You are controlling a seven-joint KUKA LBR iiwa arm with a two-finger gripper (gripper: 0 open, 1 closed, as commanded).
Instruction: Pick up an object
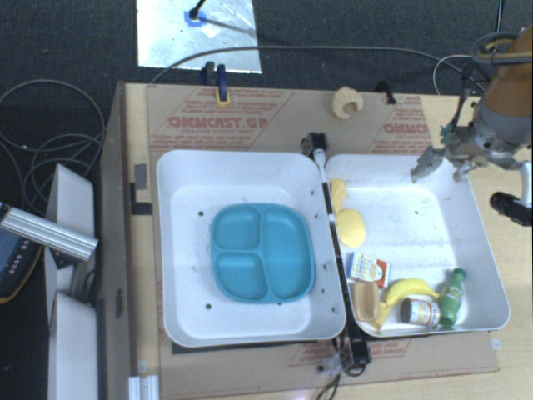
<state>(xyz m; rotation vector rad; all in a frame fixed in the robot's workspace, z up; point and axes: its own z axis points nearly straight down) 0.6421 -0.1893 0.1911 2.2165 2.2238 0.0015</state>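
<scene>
- The gripper [443, 163] hangs over the far right corner of the right bin [475, 215]; its two fingers are spread apart with nothing between them.
- The things to pick lie well apart from it, crowded along that bin's left wall and near edge: a yellow lemon-like piece [351, 227] by the divider; a small red-and-white carton [367, 268] below it; a banana [406, 291]; a dark jar with a label [419, 312]; a green bottle [450, 296] lying on its side.
- Risk, as I judge it: banana, jar and bottle touch or nearly touch, so a descent there could land a finger on top of one instead of beside it; the round jar and bottle would likely roll away from a closing finger.
- Risk: the lemon-like piece and carton sit close to the bin wall; a finger may strike the rim or find no room on that side.
- The left bin [183, 223] holds a blue divided plate [262, 251], flat and hard to pinch.
- Both bins rest on a cardboard sheet [250, 119] with red print; a pale lump [347, 102] lies on it beyond the bins.
- Around it: dark carpet, loose cables [33, 157], and a shiny square sheet [198, 22] on the floor.
</scene>
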